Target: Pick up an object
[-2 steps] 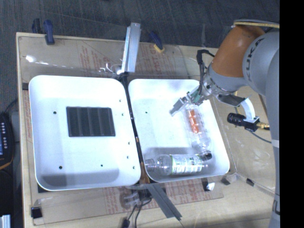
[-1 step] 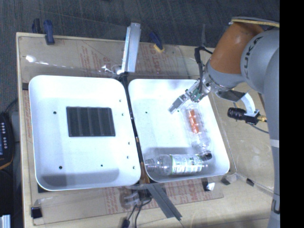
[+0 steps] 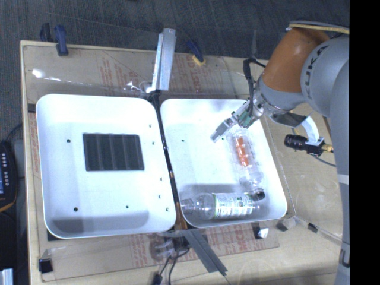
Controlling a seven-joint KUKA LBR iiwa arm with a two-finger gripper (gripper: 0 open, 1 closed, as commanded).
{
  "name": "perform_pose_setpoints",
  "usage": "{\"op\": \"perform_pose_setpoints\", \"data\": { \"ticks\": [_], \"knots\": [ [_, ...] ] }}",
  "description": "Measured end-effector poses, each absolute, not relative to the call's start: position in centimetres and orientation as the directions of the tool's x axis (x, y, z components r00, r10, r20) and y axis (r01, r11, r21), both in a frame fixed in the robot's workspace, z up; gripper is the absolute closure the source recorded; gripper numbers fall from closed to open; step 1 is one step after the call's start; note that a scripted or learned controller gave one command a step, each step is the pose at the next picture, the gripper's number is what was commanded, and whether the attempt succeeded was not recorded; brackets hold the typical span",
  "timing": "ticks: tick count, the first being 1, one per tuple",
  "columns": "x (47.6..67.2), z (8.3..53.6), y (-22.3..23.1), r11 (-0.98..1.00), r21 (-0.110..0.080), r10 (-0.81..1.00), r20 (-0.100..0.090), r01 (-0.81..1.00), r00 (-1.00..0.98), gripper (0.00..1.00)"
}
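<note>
Nearest the camera, along the front wall of the right bin (image 3: 274, 177), lay a clear plastic bottle (image 3: 221, 205) on its side, its long axis running left to right, with its dark cap toward the right corner and a pale label round its middle. Just behind it a second clear bottle with an orange label (image 3: 244, 157) lay lengthwise, front to back and a little slanted, its cap end down near the first bottle's cap (the two looked close to touching there, though I could not be sure) and its base pointing up toward the arm. Over that far end hung the gripper (image 3: 228, 126), low inside the bin and tilted toward the left; whether its fingers were apart or together I could not tell, and no part of the bottle showed between them. The left bin (image 3: 53, 159) sat alongside, edge to edge with the right one, holding a flat dark ribbed rectangle (image 3: 113, 152) near its middle. Farther back, the grey arm (image 3: 323, 70) with its orange band rose from the right side of the bench (image 3: 89, 64).
</note>
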State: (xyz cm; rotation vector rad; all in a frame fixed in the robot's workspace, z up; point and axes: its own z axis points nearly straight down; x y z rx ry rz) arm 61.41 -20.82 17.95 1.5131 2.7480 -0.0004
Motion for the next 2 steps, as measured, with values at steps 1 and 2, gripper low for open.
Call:
{"op": "perform_pose_setpoints", "data": {
  "ticks": [1,2],
  "knots": [
    [61.41,17.95,-20.82,0.535,0.002,0.845,-0.004,0.845,-0.535,0.00],
    [61.41,17.95,-20.83,0.535,0.002,0.845,-0.004,0.845,-0.535,0.00]
  ]
}}
